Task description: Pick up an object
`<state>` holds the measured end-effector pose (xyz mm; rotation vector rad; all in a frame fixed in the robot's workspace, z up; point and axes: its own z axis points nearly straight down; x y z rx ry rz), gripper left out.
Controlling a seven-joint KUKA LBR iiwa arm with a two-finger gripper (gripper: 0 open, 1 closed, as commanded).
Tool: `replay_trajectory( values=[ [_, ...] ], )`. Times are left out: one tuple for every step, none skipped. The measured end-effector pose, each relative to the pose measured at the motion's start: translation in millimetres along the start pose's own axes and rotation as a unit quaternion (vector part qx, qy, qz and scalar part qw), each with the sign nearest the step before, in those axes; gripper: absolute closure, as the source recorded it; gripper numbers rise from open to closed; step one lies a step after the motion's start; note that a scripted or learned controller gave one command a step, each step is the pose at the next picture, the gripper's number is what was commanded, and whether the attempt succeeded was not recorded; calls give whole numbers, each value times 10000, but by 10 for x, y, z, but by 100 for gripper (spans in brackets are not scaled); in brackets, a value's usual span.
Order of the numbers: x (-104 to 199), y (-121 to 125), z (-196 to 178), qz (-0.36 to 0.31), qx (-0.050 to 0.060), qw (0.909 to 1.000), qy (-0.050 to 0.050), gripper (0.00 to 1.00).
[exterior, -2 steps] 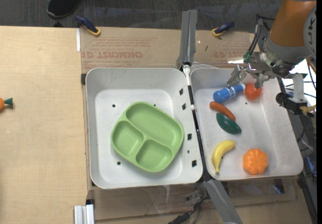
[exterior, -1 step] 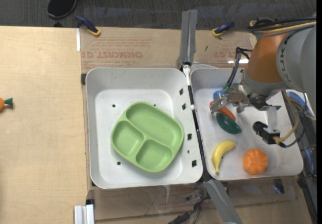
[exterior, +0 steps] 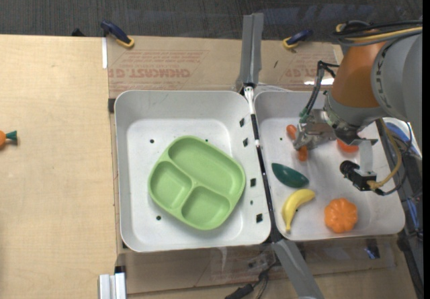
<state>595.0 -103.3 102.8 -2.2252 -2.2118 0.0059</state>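
Observation:
My gripper [exterior: 306,140] is low in the right bin [exterior: 376,227], near its back left part. A small red-orange piece [exterior: 291,131] shows just left of it and another orange bit [exterior: 302,154] just below it; the gripper covers what lies between, so they may be one object. Another red-orange item [exterior: 347,146] sits partly hidden under the wrist to the right. Toward the front of the bin lie a dark green piece [exterior: 290,175], a yellow banana [exterior: 295,203] and an orange pumpkin [exterior: 340,216].
The left bin [exterior: 127,177] holds a light green divided plate [exterior: 196,183]. A small orange toy [exterior: 7,138] lies on the wooden bench at far left. A black cable end [exterior: 353,173] hangs over the right bin. Clamps [exterior: 117,33] hold cardboard behind the bins.

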Motion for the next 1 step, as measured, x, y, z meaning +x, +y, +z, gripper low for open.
replay_trajectory(
  values=[
    [569, -295, -870, -35, -13, 10000, -6, 100]
  ],
)
